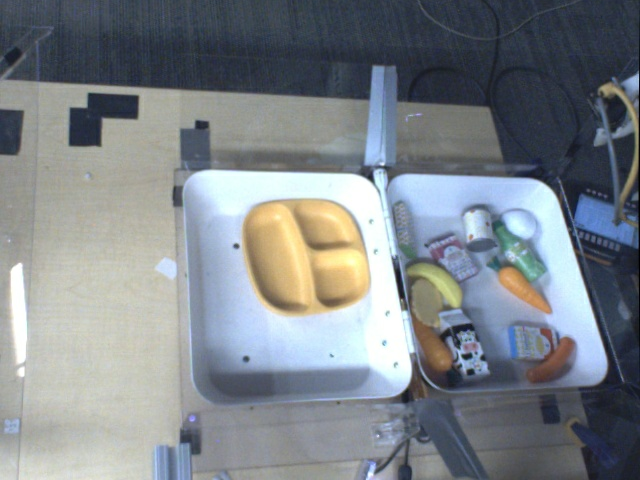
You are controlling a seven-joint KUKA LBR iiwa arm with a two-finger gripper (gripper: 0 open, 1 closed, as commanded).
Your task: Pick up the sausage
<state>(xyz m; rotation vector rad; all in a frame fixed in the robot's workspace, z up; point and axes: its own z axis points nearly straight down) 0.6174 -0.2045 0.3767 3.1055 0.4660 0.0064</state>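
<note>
**Sausage in right bin's lower-right corner, pick not started**

The sausage is seen at the lower right of the frame, in the lower-right corner of the right bin, close against the bin wall. A small carton lies just beside it, touching or nearly so on the upper-left side.

Long axis: diagonal, running from lower left to upper right in the frame. The upper-right end is pointed toward the bin's right wall; the lower-left end is pointed toward the bottom rim.

Tool state: cannot be told from this view, so nothing is judged held.

Risks, as judged from the layout:
- Corner position. A finger could be blocked by the wall or rim if the grasp is set along the axis instead of across it.
- Carton could be caught or pushed along with the sausage, given how close it sits.
- A rounded, smooth body is likely to roll or slip out if the closure is off-centre.
- Confusion with the carrot or the orange item at the bin's lower left is possible; similar colour, similar shape.

The left bin carries a yellow divided tray, well apart from the target.
</note>
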